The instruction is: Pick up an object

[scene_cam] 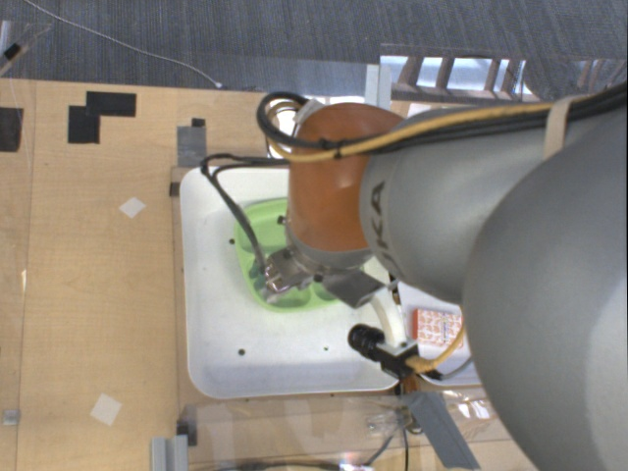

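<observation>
The gripper (280, 278) is lowered onto a flat light-green plastic object (257, 226) at nine o'clock in the shallow white bin (211, 351); its grasp cannot be told, so nothing is judged lifted yet.

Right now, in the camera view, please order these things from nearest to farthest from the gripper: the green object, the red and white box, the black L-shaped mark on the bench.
1. The green object, directly under the gripper in the left bin.
2. The red and white box, to the right, partly hidden by the arm.
3. The black L-shaped mark, far at the upper left on the bench.
</observation>
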You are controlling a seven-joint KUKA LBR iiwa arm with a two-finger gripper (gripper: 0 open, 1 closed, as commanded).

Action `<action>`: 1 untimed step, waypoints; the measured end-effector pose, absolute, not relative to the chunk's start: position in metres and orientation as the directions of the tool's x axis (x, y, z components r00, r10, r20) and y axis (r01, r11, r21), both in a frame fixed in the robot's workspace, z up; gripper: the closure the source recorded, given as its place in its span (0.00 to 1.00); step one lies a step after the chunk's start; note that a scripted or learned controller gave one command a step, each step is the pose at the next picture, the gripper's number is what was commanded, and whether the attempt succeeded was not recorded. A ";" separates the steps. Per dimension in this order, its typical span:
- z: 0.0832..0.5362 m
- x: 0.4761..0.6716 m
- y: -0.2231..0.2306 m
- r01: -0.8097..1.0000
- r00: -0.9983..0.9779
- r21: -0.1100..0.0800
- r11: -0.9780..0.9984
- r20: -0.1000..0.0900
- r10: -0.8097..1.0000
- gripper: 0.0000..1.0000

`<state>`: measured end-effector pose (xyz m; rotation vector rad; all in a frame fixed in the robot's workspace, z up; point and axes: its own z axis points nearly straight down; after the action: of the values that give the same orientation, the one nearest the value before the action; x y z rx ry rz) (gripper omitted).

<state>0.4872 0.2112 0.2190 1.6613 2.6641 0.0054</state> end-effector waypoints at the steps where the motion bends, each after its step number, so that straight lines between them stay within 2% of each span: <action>1: 0.271 0.489 0.191 0.712 -0.702 0.007 0.702 -0.003 0.712 1.00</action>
<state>0.4885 0.1907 0.2713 1.2105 2.8927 0.0080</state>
